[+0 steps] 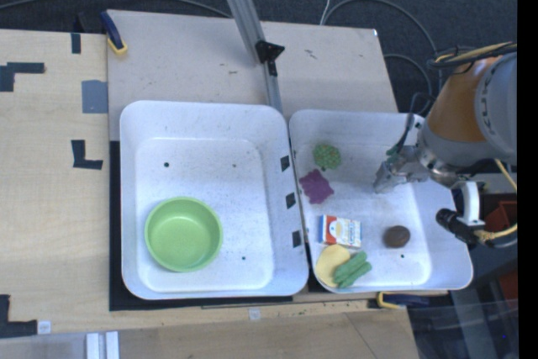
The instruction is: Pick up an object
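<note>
My gripper (388,178) hangs low over the right bin (370,124), at its right middle, with nothing visible between its fingers. In that bin lie a green knobbly ball (327,155), a purple piece (316,186), a small red and white carton (339,230), a brown round thing (397,236), and a green pod (351,269) resting on a yellow piece (329,258). The brown round thing lies just below the gripper; the purple piece and the ball are to its left.
The left bin (202,118) holds a green bowl (183,233) at its lower left. A grey metal pole (244,0) slants down to the bins' top junction. Cables (353,4) run behind the bench.
</note>
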`<action>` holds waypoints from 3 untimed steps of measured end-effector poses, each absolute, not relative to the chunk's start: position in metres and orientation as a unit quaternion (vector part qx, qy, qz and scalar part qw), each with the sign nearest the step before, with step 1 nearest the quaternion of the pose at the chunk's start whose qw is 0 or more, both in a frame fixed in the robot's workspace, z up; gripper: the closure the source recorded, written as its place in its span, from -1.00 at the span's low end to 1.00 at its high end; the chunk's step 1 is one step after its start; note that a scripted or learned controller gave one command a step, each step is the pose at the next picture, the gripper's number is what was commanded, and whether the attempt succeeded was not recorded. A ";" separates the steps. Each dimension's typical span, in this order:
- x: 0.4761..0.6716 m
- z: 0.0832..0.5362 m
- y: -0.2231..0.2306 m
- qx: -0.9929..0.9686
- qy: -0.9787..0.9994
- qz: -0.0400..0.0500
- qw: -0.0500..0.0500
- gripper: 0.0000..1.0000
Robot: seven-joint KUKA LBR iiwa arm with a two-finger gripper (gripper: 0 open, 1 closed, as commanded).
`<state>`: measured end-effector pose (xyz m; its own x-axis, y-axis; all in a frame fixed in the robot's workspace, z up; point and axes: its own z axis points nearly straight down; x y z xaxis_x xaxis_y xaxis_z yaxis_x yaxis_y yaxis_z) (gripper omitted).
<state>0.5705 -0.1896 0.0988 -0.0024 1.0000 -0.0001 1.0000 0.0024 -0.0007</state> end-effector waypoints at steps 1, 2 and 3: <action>0.579 0.157 -0.193 -0.707 -0.708 -0.001 -0.002 1.00; 0.581 0.200 -0.191 -0.706 -0.708 -0.001 -0.002 1.00; 0.582 0.223 -0.190 -0.706 -0.708 0.000 -0.001 1.00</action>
